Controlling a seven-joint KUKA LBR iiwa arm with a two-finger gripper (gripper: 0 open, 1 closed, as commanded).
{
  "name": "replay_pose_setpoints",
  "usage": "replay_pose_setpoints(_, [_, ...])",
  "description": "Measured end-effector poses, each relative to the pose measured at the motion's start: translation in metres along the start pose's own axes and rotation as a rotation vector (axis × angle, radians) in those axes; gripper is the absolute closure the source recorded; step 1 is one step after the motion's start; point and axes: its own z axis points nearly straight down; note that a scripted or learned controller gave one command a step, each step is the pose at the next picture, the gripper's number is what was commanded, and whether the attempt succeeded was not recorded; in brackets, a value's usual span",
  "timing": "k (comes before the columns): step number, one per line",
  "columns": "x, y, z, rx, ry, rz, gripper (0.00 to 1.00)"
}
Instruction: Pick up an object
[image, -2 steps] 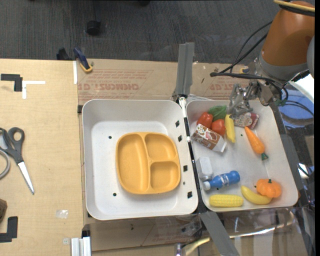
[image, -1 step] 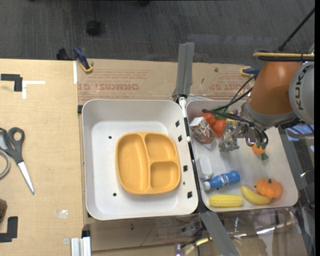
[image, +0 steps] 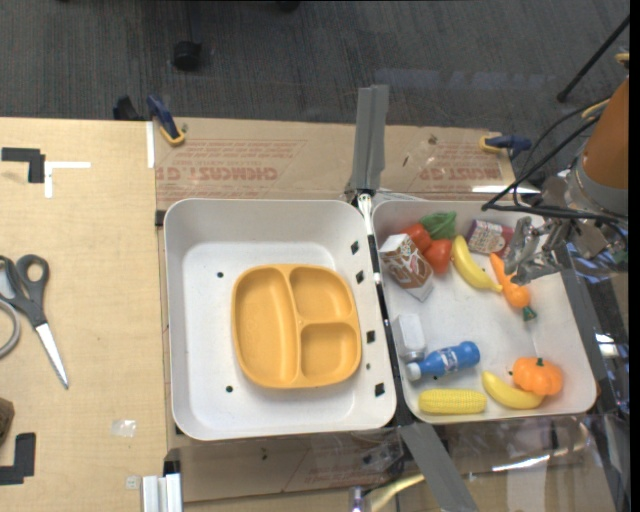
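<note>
Orange carrot (image: 512, 290) lies just below the gripper (image: 527, 250), whose grip state is unclear.

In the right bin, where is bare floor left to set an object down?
Right bin: a bare patch between the carrot, blue bottle and small pumpkin. Its top edge is crowded: banana, tomato, and the gripper. The yellow tray fills the left bin's floor.

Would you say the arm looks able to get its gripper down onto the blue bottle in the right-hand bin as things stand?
Probably yes. The blue bottle lies flat on the right bin's floor with nothing on top of it. The gripper hangs nearby above the carrot. The corn cob below it may crowd a grasp.
</note>
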Motion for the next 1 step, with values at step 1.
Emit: replay_pose_setpoints(1, [0.0594,0.0251,0.0928,-0.001,0.002,-0.027,1.00])
